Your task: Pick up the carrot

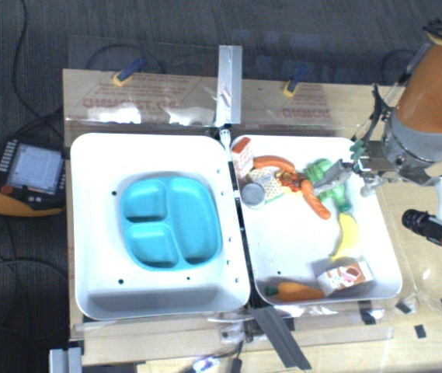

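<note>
Two shallow white bins sit side by side on your bench, and the left bin (96,286) carries a blue divided tray (170,220) at its centre. Your target, the carrot (298,291), lies in the right bin (376,231) down at about six o'clock, pressed close to the front wall, lying nearly flat with its green stub pointing toward nine o'clock and its orange body running toward three. Just beside it at three o'clock you have a small juice carton (346,276), touching or nearly touching the carrot's thicker end. Up from there, toward twelve o'clock, a banana (346,235) curves along the bin's right half. The far part of the bin is crowded (look carefully here): a second, smaller orange carrot-like piece (315,199) slants near the centre, a red sausage-shaped toy (273,162) lies at about eleven o'clock, a white and orange carton (241,157) stands at the bin's ten o'clock corner, and a grey round can (252,195) sits just below it. A green leafy toy (328,179) rests at one o'clock. Your gripper (339,174) hangs over that green toy, well apart from the front carrot; I cannot tell how its fingers stand. The arm (426,107) comes in from three o'clock.
</note>
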